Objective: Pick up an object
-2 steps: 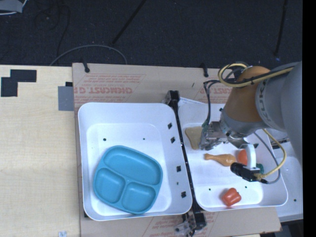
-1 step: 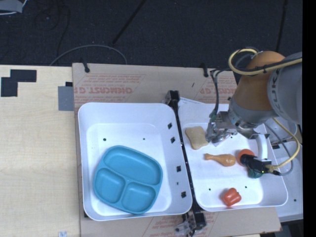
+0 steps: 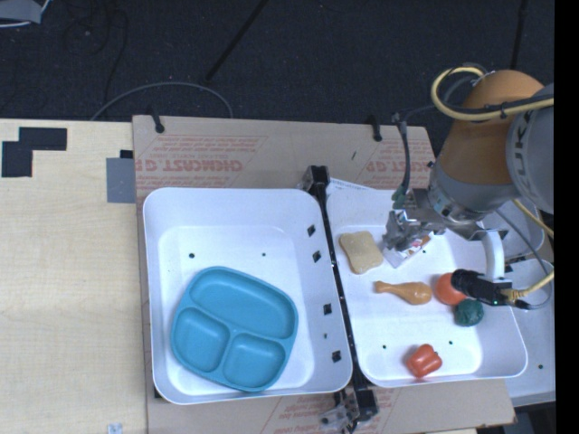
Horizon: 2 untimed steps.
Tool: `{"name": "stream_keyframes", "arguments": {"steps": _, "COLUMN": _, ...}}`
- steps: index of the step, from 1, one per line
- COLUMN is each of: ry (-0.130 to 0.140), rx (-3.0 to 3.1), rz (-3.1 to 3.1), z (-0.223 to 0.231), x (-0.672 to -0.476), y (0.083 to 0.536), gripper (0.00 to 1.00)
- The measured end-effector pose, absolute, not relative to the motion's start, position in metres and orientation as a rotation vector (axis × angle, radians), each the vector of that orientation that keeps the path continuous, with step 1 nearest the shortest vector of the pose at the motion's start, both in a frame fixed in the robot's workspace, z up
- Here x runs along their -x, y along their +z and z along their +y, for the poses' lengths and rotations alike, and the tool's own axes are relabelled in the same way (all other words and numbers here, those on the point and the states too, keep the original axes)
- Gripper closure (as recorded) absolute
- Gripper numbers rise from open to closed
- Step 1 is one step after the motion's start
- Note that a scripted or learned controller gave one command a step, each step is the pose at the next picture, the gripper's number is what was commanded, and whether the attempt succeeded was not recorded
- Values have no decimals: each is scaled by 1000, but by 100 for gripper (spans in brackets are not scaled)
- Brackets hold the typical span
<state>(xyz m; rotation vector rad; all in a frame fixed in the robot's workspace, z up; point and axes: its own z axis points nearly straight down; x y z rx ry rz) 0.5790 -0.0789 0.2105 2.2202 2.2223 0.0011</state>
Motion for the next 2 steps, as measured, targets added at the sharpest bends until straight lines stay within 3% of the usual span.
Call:
{"name": "stream_keyframes", "arguments": {"steps": 1, "ry": 0, "rx": -2220, "rz": 2223, "z": -80, "x": -579, "y": 262, "gripper": 100}}
{"name": "stream_keyframes", "arguments": {"steps": 2, "ry": -4, "rx": -2222, "rz": 2227, "z": -40, "x": -567, "y": 250, "gripper": 100}}
